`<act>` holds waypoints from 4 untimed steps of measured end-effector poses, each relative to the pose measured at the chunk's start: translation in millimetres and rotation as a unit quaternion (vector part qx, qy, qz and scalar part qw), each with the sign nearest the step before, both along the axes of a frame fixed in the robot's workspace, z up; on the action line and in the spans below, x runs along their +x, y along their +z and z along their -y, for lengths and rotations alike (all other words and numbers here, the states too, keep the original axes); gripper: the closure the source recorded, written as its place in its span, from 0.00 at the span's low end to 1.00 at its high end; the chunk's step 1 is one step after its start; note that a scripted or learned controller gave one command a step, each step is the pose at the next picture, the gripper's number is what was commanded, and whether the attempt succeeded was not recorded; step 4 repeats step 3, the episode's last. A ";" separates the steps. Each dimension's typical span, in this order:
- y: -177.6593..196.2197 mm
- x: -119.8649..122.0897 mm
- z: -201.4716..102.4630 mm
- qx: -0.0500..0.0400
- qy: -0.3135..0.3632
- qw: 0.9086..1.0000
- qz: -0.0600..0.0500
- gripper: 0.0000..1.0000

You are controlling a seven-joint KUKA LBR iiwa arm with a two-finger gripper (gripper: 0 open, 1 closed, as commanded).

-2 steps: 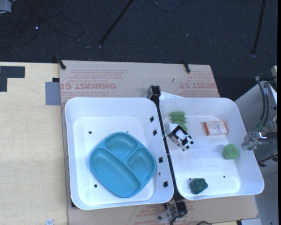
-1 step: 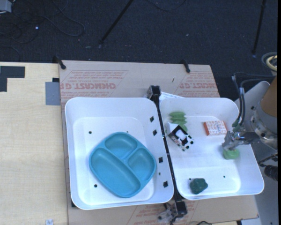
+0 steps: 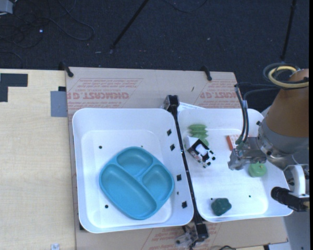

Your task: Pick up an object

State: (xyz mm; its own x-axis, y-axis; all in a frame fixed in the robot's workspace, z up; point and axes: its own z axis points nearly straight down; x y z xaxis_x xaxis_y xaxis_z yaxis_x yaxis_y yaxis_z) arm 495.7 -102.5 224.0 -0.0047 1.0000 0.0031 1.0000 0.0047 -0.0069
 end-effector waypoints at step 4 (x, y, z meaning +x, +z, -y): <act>-11.8 7.7 -165.8 -0.001 0.000 1.000 -0.001 1.00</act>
